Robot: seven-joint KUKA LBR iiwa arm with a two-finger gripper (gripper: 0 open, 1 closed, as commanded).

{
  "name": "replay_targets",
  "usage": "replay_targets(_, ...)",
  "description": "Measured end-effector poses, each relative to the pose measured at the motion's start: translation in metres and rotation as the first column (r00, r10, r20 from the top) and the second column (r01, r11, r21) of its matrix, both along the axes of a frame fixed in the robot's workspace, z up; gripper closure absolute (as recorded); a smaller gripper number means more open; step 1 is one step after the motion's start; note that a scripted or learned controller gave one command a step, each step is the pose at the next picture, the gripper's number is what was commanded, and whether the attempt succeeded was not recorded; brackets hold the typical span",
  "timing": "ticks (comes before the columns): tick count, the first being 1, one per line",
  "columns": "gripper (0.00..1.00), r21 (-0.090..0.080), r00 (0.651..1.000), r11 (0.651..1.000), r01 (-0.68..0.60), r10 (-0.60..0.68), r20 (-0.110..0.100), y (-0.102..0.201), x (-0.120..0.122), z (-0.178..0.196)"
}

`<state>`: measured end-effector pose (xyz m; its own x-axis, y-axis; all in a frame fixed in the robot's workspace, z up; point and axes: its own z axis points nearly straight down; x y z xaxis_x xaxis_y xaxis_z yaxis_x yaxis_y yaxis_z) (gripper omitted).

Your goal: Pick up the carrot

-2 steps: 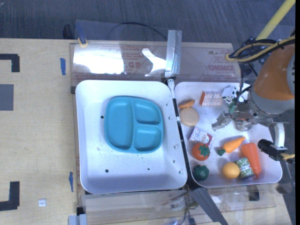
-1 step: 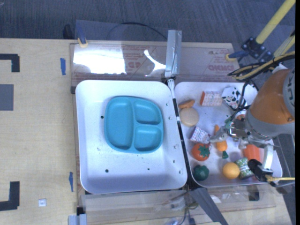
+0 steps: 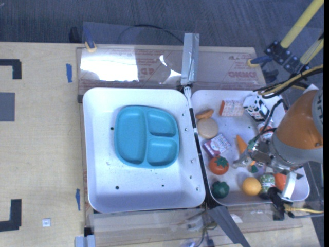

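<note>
Camera view: carrot (image 3: 241,143) lying in right bin (image 3: 303,192), small orange wedge, tip pointing toward the bin's near side, just right of a pink-and-white packet (image 3: 217,145). Untouched, free of the fingers. Gripper (image 3: 255,158) low over the bin just beside the carrot, on its lower right; metal parts crowded there, finger spread impossible to tell. Nothing seen clamped between them.

Around the carrot: red tomato (image 3: 219,165) with green top to the lower left, dark green round piece (image 3: 221,189) below that, yellow-orange fruit (image 3: 251,186) near the bin's front edge. Round tan bun (image 3: 208,128) and a brown oblong piece (image 3: 204,114) up toward the far left corner. Small red-and-white box (image 3: 231,108) along the far side, black-and-white toy (image 3: 254,107) beside it. Another orange-red bit (image 3: 280,179) and a green patterned item (image 3: 267,180) partly hidden under the wrist.

Arm (image 3: 303,130) entering from the right, orange band broad above the grey wrist, cables trailing off behind.

Left bin (image 3: 97,153) alongside, touching the right bin along the shared middle edge, holding a blue divided plate (image 3: 146,136) with three compartments.
</note>
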<state>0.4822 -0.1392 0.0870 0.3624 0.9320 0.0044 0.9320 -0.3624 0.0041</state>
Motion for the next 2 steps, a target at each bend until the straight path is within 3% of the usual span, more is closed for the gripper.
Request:
replay_targets(1,0.00,0.015,0.998,0.998,-0.055,0.055,-0.003,-0.013,0.068,0.000)
replay_targets(2,1.00,0.001,0.999,0.999,-0.052,0.052,0.001,-0.019,0.068,0.011)
